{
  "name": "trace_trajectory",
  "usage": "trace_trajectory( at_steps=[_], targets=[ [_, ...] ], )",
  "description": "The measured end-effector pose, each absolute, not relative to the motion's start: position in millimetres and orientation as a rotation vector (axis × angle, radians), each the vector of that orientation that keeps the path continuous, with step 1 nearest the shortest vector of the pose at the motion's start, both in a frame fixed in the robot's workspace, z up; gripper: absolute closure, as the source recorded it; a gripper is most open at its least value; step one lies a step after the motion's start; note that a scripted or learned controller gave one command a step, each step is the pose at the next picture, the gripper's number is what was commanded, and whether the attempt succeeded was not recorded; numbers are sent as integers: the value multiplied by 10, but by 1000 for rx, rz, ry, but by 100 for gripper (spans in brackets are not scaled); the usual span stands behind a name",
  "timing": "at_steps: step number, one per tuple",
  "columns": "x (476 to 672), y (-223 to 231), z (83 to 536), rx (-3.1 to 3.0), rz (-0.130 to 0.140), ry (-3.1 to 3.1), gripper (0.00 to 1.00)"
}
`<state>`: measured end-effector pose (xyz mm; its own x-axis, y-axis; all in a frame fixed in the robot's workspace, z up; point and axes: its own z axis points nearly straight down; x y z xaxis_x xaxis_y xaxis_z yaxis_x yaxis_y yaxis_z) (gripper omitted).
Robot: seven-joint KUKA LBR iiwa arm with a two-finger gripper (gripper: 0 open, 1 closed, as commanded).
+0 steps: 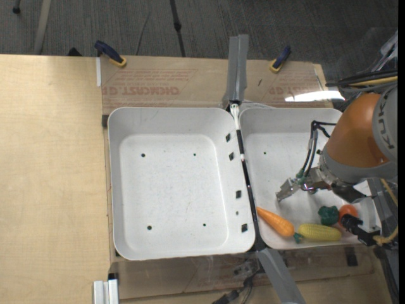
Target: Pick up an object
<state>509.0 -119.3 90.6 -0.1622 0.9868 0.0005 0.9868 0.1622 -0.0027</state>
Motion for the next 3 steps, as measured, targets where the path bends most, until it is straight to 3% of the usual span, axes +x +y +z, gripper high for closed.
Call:
trace_trajectory(
  at_steps=[1, 2, 3],
  targets=[
    [4776, -451, 1908, -2197, 4, -2245, 0],
    [5066, -1298, 2549, -2332, 3, -2108, 0],
    [5427, -995, 1025, -2599, 8, -1759, 0]
  ],
)
